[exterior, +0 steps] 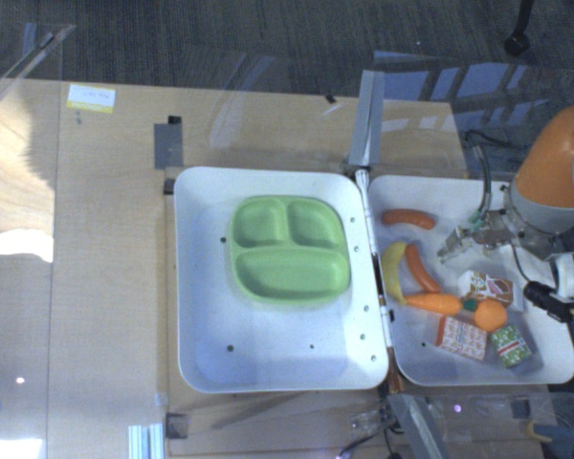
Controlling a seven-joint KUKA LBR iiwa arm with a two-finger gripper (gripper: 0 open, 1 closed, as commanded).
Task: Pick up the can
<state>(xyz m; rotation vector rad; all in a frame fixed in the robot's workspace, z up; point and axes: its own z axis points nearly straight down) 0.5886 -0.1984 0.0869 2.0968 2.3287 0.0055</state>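
The can [512,347], small with a green and red label, lies on its side near the front right corner of the right bin [430,366]. My gripper [456,244] hangs over the back middle of that bin, up and to the left of the can and well apart from it. It sits below the orange band [553,168] of the arm. Nothing shows in the gripper.
The right bin also holds two sausages [408,219] [421,269], a banana [393,271], a carrot [432,303], an orange [490,315], a white carton [486,285] and a red box [462,338] beside the can. A green divided plate [289,251] lies in the left bin [268,352].
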